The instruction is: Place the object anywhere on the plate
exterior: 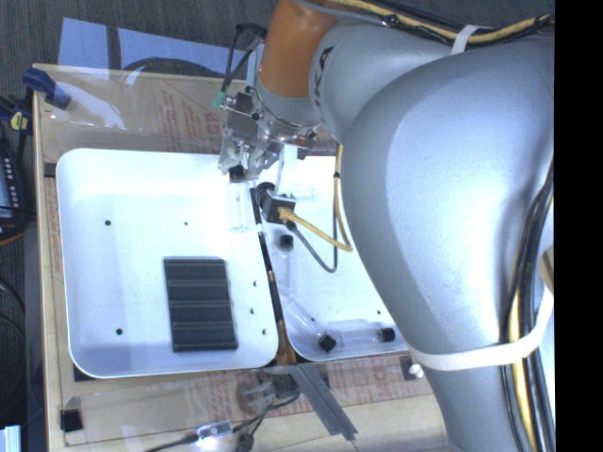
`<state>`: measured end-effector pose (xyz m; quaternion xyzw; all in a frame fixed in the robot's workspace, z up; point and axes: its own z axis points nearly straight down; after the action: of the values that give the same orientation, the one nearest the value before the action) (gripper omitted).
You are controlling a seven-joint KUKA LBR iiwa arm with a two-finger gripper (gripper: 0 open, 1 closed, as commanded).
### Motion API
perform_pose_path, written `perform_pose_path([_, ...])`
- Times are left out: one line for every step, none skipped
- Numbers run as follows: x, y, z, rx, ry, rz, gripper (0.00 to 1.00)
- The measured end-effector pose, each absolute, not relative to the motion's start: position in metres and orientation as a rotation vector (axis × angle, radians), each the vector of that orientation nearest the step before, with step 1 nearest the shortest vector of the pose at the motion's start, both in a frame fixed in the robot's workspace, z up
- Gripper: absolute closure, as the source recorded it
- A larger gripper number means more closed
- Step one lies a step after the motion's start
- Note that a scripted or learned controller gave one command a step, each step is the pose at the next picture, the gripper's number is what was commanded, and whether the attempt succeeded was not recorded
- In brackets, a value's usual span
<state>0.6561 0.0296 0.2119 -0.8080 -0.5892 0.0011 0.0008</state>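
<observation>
Camera view: the claw [243, 163] of the grey arm with the orange wrist band [424, 158] stands over the far rims where the two bins meet. Its spread cannot be told from this angle, and nothing is seen held in it.

Just beyond it, the shallow white right bin [313, 290] is largely covered by the arm. Near its front wall lies a clear tube-like piece with black ends [353, 331]. This is judged the likeliest object, though that is not certain. It appears light, rigid and smooth, so it may slip or roll. A hold across its middle is advised.

In the shallow white left bin [66, 252], a dark ribbed rectangular slab [200, 304] lies flat near the front. It is taken to be the plate. Its ridges should check rolling.

The bin floor around the slab is bare and approach room is ample. The wooden worktop [141, 408] carries both bins.
</observation>
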Motion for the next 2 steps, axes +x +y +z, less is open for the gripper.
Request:
perform_pose_path([0.641, 0.065, 0.191, -2.785, -1.442, 0.010, 1.00])
perform_pose_path([0.656, 0.110, 0.189, -2.492, -1.910, 0.002, 1.00])
